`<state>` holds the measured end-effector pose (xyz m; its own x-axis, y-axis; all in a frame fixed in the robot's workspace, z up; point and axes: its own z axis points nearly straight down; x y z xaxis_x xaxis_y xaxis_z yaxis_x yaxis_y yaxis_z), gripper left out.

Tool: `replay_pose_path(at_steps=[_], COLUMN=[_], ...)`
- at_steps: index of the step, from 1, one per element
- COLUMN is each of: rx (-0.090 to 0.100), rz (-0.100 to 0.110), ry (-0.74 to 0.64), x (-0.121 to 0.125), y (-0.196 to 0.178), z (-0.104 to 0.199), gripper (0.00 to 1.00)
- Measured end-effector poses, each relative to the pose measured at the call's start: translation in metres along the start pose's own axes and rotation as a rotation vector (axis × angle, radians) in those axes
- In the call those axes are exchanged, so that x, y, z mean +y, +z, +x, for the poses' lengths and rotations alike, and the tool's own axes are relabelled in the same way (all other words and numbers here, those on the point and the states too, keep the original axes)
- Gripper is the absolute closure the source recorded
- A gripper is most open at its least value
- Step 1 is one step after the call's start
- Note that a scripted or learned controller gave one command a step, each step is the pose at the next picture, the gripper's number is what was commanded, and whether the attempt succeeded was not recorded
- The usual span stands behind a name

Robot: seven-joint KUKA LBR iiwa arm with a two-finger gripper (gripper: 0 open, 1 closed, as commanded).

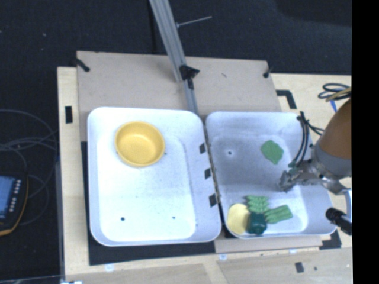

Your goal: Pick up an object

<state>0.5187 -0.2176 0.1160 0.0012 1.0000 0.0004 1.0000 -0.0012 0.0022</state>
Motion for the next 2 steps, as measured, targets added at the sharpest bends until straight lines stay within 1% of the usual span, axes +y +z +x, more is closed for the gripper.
replay_pose_path(at_steps=[1, 2], rx=[-0.002, -0.002], rz=[-0.004, -0.002], ry=[-0.001, -0.001], x=[0.003, 0.002], y=[-0.063, -0.105], z=[-0.003, -0.002], gripper=[1.0, 1.0])
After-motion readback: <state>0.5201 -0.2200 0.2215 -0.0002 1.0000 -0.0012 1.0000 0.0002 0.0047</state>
